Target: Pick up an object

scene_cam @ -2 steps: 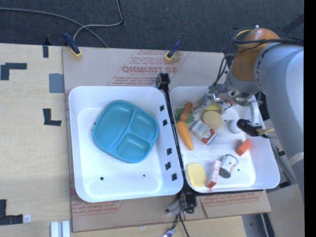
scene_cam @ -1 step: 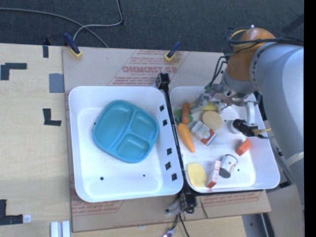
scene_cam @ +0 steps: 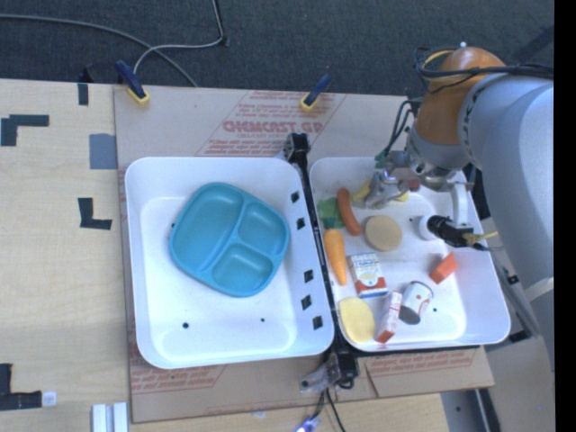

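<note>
My gripper (scene_cam: 385,193) hangs low over the far part of the right bin (scene_cam: 477,327), beneath the grey arm with its orange band. Just below it lies a round tan disc (scene_cam: 382,233). A small yellow piece (scene_cam: 364,193) shows at its left side, and a red sausage (scene_cam: 349,212) lies a little further left. I see nothing between the fingers.
The right bin also holds a green piece (scene_cam: 326,212), a carrot (scene_cam: 336,256), a small white carton (scene_cam: 366,273), a yellow piece (scene_cam: 356,319), a red-and-white tube (scene_cam: 390,316), a can (scene_cam: 416,301) and an orange-red piece (scene_cam: 443,266). In the left bin (scene_cam: 148,331) lies a blue divided plate (scene_cam: 229,238).
</note>
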